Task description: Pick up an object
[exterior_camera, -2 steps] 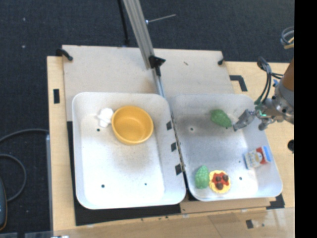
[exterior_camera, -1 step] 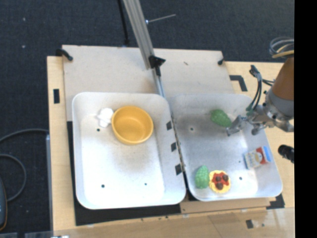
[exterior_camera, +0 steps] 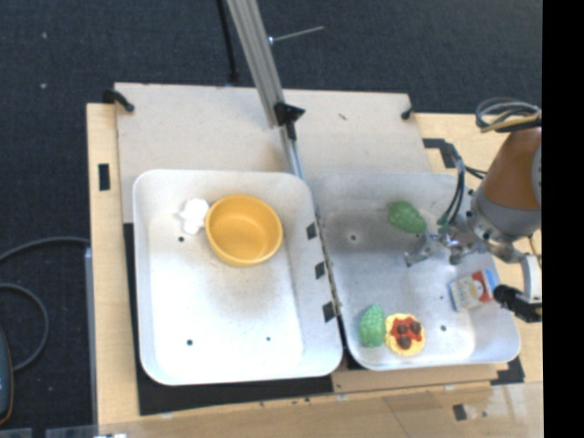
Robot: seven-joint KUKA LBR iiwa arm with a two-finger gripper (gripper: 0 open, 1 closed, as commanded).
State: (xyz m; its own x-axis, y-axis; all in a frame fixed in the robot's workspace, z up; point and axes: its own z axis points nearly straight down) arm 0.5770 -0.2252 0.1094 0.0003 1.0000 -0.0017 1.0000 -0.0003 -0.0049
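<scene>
In the right bin [exterior_camera: 356, 245], my gripper [exterior_camera: 432, 249] hangs low over the floor, reaching in from the right. A green lumpy object [exterior_camera: 404, 215] lies just up and left of it, apart from it. Down and right of the gripper, near the bin's right side, is a small red, white and blue packet [exterior_camera: 471, 290]. At the bin's front lie another green object [exterior_camera: 371, 325] and, touching it, a yellow piece with red spots [exterior_camera: 404, 333]. I see nothing held in the gripper.
The left bin [exterior_camera: 182, 327] holds a yellow bowl [exterior_camera: 243, 230] with a small white object [exterior_camera: 192, 214] beside it. A metal pole [exterior_camera: 260, 57] slants up from between the bins. The arm's orange band [exterior_camera: 514, 167] stands over the right bin's edge.
</scene>
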